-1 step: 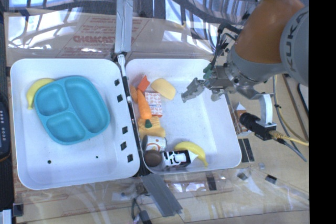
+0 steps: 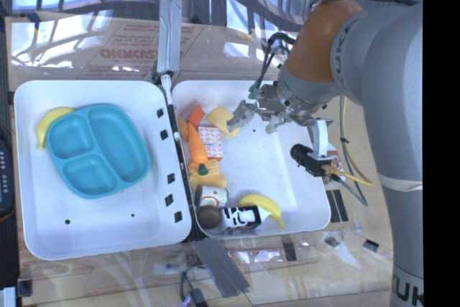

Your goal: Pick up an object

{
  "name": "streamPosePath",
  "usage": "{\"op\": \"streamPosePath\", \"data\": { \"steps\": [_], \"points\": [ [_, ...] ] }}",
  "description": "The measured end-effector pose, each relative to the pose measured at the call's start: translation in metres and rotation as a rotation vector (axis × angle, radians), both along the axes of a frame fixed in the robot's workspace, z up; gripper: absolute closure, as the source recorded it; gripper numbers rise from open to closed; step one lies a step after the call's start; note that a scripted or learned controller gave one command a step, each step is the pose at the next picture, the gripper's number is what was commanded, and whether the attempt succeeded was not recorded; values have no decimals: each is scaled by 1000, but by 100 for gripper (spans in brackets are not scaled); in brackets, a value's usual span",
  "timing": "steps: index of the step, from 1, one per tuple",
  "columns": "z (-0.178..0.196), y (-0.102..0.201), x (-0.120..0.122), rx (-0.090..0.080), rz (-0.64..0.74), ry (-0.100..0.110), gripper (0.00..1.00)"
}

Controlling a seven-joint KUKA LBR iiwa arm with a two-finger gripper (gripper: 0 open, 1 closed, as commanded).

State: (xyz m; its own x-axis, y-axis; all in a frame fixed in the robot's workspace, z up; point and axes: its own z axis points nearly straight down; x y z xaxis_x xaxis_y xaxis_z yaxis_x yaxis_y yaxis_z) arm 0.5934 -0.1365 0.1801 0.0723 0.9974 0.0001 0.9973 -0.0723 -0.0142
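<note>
The gripper hangs over the upper part of the right bin, its two fingers spread apart with nothing between them; the left fingertip sits just beside, perhaps touching, a pale yellow piece near the bin's top left corner, though the slant of the view makes contact hard to judge. Most objects crowd the right bin's left wall: an orange wedge at the top, a red and white packet below it, a carrot lying along the wall, then a white and orange can and a brown ball near the bottom left corner. A black and white bottle and a banana lie along the bottom edge. The middle and right side of this bin's floor is bare white, giving open room under the arm. In the left bin, a blue divided plate fills the upper middle, with a second banana tucked against its upper left rim; the lower half lies open.
</note>
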Motion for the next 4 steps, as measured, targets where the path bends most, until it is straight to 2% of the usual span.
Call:
{"op": "streamPosePath", "data": {
  "steps": [1, 2, 3, 4],
  "points": [
    [-90, 2, 47, 1, 96, -11, 0],
    [-79, 1, 46, 2, 98, -4, 100],
    [-89, 44, 39, 2, 215, -7, 100],
    [16, 95, -10, 0, 187, -20, 100]
  ]
}}
